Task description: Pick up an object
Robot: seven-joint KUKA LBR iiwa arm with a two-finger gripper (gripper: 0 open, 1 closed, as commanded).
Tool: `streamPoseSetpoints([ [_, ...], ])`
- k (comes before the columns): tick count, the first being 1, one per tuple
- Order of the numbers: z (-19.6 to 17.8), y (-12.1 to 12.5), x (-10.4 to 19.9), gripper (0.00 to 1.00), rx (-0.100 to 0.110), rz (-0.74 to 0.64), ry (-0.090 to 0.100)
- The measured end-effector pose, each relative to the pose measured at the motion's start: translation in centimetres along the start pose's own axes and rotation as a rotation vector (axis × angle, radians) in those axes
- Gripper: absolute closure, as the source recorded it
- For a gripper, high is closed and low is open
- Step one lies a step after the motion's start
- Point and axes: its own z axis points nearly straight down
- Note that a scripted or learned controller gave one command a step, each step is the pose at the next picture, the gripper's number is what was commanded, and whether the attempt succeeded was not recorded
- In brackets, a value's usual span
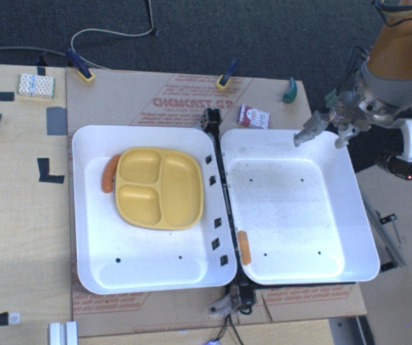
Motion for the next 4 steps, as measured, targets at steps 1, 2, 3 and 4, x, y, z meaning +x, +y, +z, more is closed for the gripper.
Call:
streamPoseSetpoints([
  [1, 12.3, 2.7, 5.5, 0.00, 0.003, -0.001, 0.002],
  [2, 8.9, -1.1, 8.2, 0.00, 0.000, -0.002, 0.001],
  [3, 15.3, -5.7, 5.6, 0.00, 0.002, 0.001, 0.001],
  [4, 18.7, 2.7, 3.9, 0.00, -0.007, -0.001, -0.001],
])
